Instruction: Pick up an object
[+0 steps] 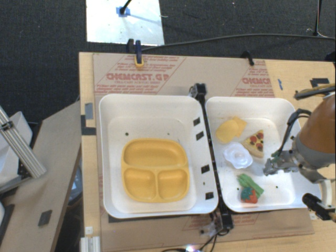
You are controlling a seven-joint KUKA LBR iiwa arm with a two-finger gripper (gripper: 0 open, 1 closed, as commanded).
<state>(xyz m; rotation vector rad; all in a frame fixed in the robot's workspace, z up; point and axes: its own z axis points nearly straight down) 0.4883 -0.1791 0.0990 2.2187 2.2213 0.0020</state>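
The gripper (273, 167) hangs low in the right bin (283, 106) near the bench's right edge; whether the jaws are open or clenched I cannot tell; beside it lie a pizza slice (255, 143), a yellow piece (230, 129), a white piece (238, 157) and perhaps a green vegetable toy (249, 187); the left bin (149, 104) holds a yellow divided tray (155, 169).

Grey arm (314, 150) (orange-banded), black cables

Red "CHEMCAST GP" print, twice, on brown sheet (220, 75) under the bins.
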